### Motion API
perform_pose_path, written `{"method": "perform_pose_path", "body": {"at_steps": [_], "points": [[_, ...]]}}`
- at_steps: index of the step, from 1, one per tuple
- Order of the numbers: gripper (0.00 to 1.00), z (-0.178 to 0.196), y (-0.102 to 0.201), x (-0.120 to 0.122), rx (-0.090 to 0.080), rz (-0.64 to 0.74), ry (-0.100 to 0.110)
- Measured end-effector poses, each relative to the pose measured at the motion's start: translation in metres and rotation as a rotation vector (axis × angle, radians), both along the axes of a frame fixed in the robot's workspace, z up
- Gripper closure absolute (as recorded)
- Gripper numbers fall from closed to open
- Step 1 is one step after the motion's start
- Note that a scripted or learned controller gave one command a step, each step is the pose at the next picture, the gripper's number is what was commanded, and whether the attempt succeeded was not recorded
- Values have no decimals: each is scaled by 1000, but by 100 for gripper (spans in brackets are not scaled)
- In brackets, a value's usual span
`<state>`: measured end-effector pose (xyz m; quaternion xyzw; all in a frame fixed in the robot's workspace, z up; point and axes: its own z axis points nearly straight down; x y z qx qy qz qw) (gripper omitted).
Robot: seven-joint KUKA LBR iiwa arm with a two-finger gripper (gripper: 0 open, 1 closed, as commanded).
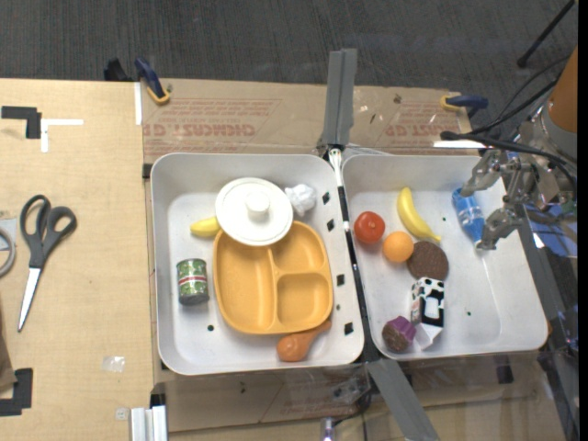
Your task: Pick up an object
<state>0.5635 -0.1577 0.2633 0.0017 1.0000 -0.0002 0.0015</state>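
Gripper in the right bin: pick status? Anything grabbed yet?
Done: the gripper has reached the right bin's far right side, beside the blue bottle. In hand: nothing visibly between the fingers, so no pick confirmed. The bottle lies on the bin floor just left of the gripper. Left: close on an object and lift it. The banana, tomato and orange sit untouched further left.

dark grey carpet floor [230, 16] up top, pale wooden desk [83, 338] below, scissors [39, 246] lying left, brown cardboard [239, 122] clamped behind.
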Motion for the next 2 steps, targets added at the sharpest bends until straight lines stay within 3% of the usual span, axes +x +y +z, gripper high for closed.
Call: {"method": "perform_pose_path", "body": {"at_steps": [1,2], "points": [[0,-151,7,12,-1,78,0],[0,-169,43,23,0,74,-2]]}}
